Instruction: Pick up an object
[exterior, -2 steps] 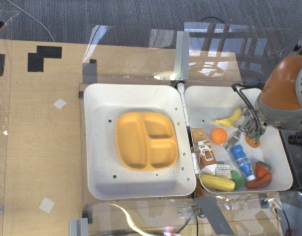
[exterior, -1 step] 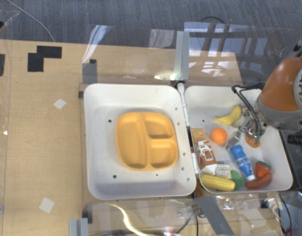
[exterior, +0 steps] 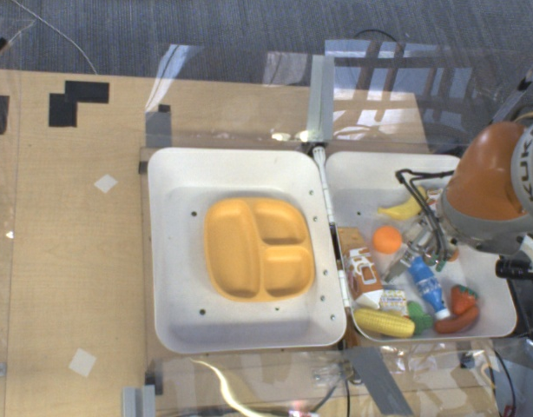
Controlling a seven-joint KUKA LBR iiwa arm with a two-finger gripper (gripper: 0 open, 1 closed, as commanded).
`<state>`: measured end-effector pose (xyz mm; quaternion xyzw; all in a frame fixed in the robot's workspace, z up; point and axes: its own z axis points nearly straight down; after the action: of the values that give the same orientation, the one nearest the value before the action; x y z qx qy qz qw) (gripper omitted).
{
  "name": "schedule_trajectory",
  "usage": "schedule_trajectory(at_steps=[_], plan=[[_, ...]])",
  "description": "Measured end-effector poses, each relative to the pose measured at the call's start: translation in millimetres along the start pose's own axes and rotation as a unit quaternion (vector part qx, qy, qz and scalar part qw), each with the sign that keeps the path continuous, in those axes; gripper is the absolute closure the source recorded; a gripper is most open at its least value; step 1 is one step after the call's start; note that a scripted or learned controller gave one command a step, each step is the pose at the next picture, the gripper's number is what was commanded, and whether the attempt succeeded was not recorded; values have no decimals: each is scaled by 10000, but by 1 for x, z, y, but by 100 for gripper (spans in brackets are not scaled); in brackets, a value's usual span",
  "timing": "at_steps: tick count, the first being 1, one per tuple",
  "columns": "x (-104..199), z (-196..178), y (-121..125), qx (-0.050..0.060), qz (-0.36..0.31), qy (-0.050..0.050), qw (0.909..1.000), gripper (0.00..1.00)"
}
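Left bin [exterior: 175, 233]: you are seeing it carrying a yellow divided tray [exterior: 258, 248], which is sitting flat in the middle, well apart from the clutter; it is probably waiting as the drop-off side.

Right bin [exterior: 362, 176]: you are looking at the pick pile, with everything crowding toward the near end, so any candidate is touching or lying just beside a neighbour.

Candidates: a blue bottle [exterior: 425, 287] is lying tilted near the middle; an orange ball [exterior: 387, 239] and a banana [exterior: 401, 208] are sitting farther back; a corn cob [exterior: 384, 322] is resting along the near wall, with a green piece [exterior: 420, 314] and red pieces [exterior: 459, 308] beside it.

Arm: you are watching it reaching in from the right, wrist hanging low over the pile.

Gripper [exterior: 420, 252]: it is hovering just above the blue bottle's upper end, beside the orange ball. You cannot tell how it is set, and nothing is visibly held.

Risk: you are likely facing a crowded grasp, with neighbours getting nudged.
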<state>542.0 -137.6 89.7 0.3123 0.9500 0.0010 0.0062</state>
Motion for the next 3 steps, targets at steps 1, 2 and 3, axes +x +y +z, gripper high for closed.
schedule_trajectory(at_steps=[1, 2, 3], plan=[[-5, -15, 3, -36, -35, -96, 9999, 100], [-6, -26, 6, -51, -74, -126, 9999, 100], [-8, -38, 8, -64, -113, -163, 9998, 100]])
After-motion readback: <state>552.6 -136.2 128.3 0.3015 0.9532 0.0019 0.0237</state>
